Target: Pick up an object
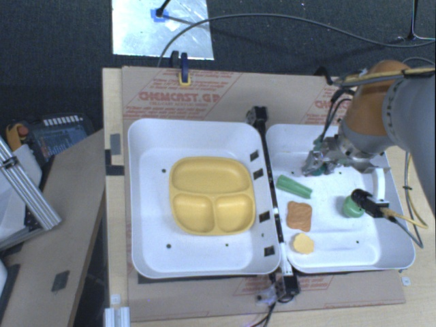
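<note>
Down at the front of the right bin [392, 254] sits a small yellow disc [303, 244], and just behind it lies a flat brown piece [299, 215], the two close together but apart. Further back a green stick [293, 186] lies at a slant near the divider between the bins, and off to the right a round green thing [352, 207] rests on the bin floor. Over in the left bin [146, 240] a yellow divided tray [211, 195] takes up the middle. The grey arm [409, 114] reaches in from the right, and the gripper [318, 165] hangs low over the back part of the right bin, just behind the green stick and apart from it. Whether it is spread or closed up is too blurred to tell, and no object can be made out in its grasp. So, judging by this, nothing is picked up yet: every piece lies on a bin floor. The green stick looks the likeliest target, being nearest. What is left is nearly all of it: line up, close on a piece and lift it clear.
</note>
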